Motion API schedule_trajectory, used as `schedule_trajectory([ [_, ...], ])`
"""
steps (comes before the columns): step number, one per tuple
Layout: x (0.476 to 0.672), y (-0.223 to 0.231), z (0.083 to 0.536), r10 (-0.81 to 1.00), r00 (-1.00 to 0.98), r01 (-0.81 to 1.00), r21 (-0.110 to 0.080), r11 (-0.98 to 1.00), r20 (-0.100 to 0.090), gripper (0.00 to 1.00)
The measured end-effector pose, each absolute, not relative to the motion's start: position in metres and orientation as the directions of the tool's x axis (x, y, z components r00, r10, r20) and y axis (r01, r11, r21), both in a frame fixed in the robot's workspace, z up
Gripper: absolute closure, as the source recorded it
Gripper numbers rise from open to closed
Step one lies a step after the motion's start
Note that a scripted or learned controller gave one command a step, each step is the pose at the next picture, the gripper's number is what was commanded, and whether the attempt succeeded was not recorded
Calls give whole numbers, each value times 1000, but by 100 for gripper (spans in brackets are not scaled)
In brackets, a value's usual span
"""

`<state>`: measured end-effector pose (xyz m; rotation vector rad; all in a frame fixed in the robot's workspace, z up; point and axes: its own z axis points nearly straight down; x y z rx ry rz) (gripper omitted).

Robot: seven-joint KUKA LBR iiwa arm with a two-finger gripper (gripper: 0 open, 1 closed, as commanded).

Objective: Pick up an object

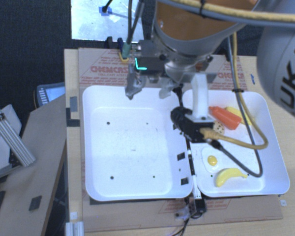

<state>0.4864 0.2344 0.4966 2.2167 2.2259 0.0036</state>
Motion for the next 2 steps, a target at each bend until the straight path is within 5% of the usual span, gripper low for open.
schedule_trajectory([
  [1,487,235,508,1000,-8,1000,4,8,3,100],
  [2,487,176,507,1000,2,1000,1,-2,1,100],
])
